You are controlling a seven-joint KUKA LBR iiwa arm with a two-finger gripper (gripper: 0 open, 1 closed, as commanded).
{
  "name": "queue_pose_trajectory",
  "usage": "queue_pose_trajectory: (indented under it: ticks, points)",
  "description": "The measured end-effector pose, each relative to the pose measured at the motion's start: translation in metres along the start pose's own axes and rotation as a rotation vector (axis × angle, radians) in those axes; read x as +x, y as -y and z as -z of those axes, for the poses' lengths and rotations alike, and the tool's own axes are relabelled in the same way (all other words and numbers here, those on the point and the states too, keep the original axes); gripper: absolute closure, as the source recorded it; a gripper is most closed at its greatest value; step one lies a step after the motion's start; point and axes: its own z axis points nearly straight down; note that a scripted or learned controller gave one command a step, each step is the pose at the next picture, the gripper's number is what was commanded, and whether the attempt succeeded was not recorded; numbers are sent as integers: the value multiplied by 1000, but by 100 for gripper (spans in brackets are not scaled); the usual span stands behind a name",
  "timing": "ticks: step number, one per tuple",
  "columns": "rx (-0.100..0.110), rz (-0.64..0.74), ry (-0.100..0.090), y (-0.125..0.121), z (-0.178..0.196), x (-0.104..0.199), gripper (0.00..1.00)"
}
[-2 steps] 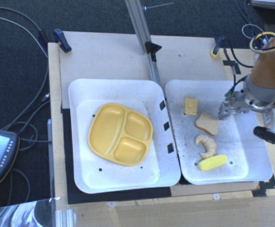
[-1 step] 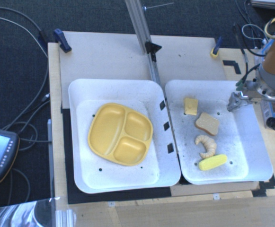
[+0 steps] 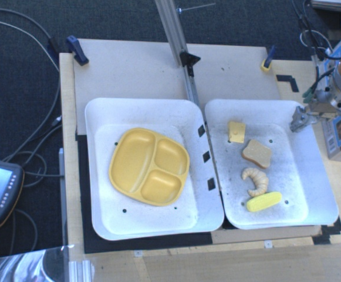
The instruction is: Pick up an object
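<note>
arm: enters from right, upper edge | gripper [image 3: 300,120]: low, tilted left

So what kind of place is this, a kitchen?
More likely a robotics lab. Toy food, such as bread and corn, lies in a white bin on a bench, a gripper hangs over the bin's edge, and cables trail on the floor.
</note>
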Motion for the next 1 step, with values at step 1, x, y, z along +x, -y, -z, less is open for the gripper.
queue_pose_trajectory:
  ticks: [1]
  points:
    - [1,1,-1,-2,31,0,100]
